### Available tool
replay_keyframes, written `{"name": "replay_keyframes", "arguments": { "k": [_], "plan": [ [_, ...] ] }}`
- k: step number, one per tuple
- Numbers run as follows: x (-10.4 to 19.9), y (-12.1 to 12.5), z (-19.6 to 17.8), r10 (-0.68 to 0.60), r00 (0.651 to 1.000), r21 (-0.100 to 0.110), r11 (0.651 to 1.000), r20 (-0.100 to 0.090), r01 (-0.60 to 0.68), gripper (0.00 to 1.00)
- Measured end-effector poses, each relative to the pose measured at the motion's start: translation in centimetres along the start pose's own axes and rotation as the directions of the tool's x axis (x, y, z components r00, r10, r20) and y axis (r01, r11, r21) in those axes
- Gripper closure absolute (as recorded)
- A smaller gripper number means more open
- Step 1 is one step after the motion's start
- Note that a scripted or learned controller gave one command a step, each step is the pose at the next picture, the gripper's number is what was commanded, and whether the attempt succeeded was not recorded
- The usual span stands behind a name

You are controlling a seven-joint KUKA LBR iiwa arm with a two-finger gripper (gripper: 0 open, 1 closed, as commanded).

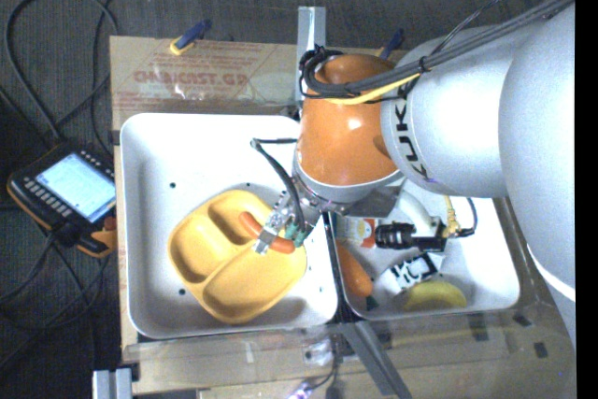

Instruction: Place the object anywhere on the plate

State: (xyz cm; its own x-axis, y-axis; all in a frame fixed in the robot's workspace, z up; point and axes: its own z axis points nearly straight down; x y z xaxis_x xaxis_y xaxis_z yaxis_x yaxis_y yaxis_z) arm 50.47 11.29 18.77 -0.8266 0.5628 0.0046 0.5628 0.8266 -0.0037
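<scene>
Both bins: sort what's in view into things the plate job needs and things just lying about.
Part of the job:
- yellow plate, in the left bin
- orange sausage-shaped object, lying on the plate by the gripper

Just lying about:
- orange item, right bin
- yellow-green item, right bin
- black-and-white item, right bin
- handheld pendant, left of the bench
</scene>
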Motion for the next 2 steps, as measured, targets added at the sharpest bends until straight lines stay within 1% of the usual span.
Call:
{"name": "replay_keyframes", "arguments": {
  "k": [1,2],
  "plan": [
    [0.0,0.0,0.0,0.000,1.000,-0.001,1.000,0.000,0.000,0.00],
    [-3.3,-1.0,0.7,0.238,0.971,0.000,0.971,0.002,-0.238,0.00]
  ]
}}
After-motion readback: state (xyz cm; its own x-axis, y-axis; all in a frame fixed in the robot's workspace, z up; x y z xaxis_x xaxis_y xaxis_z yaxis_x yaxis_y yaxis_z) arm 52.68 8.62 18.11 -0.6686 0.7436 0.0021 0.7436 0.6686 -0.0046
